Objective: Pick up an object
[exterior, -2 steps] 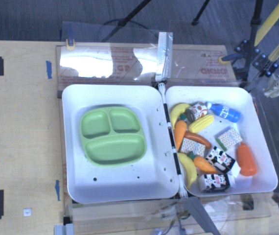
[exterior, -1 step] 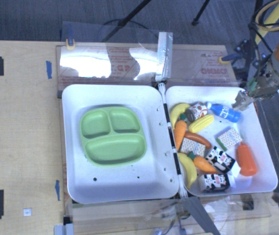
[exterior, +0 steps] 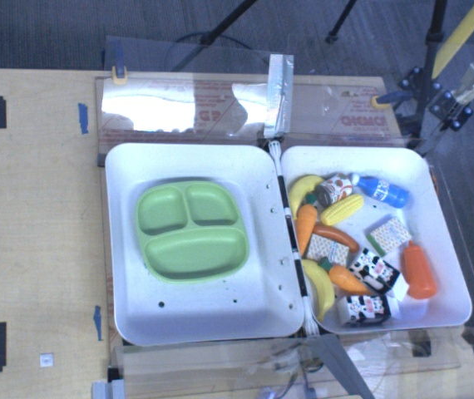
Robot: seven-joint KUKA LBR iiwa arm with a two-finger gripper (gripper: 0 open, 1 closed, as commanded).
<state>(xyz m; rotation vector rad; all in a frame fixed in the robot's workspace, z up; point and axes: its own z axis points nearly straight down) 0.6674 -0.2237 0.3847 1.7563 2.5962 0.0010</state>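
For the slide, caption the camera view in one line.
Green divided plate in the left bin; toy food and bottles piled in the right bin.

Two white bins [exterior: 129, 169] sit on a pale wooden bench [exterior: 29, 223]. The left one holds a light green tray [exterior: 191, 229]. The right bin [exterior: 445, 248] is crowded: a yellow banana [exterior: 302, 189], yellow corn [exterior: 343, 209], an orange carrot [exterior: 305, 227], a blue bottle [exterior: 384, 192] with a white cap, an orange bottle [exterior: 420, 271], and two black-and-white cow-patterned cartons [exterior: 373, 270]. A small box [exterior: 389, 234] shows a green and white check. Blue tape [exterior: 82, 117] marks the bench edge.
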